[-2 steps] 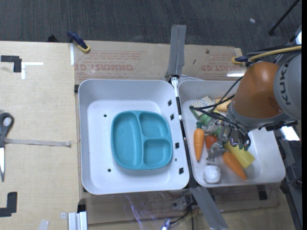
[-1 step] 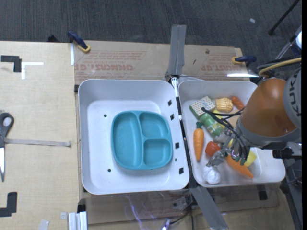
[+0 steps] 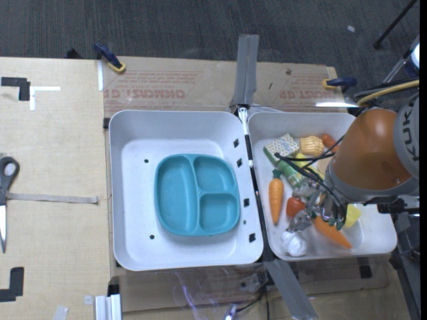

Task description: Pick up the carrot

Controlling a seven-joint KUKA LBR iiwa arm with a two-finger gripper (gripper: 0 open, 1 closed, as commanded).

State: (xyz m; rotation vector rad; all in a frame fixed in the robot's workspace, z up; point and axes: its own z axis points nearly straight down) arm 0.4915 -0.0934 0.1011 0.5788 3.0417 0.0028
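End effector low in the right bin, amid toy food, with the carrot just to its left.

The carrot (image 3: 275, 199) lies in the left part of the right bin (image 3: 380, 242), its long axis running up and down the frame, green top toward the upper edge, tip pointing down. Close around it sit a red piece (image 3: 294, 207), a second carrot (image 3: 333, 235) slanting toward lower right, a white lump (image 3: 293, 244), a yellow corn piece (image 3: 311, 145) and a patterned packet (image 3: 285, 145). The end effector (image 3: 312, 212) hangs over this clutter; I cannot tell how it is set. The left bin (image 3: 133, 199) holds a teal divided plate (image 3: 198, 194). The bins rest on a cardboard-covered worktop (image 3: 173, 85), with scissors (image 3: 5, 192) at the far left and dark carpet (image 3: 200, 12) above.
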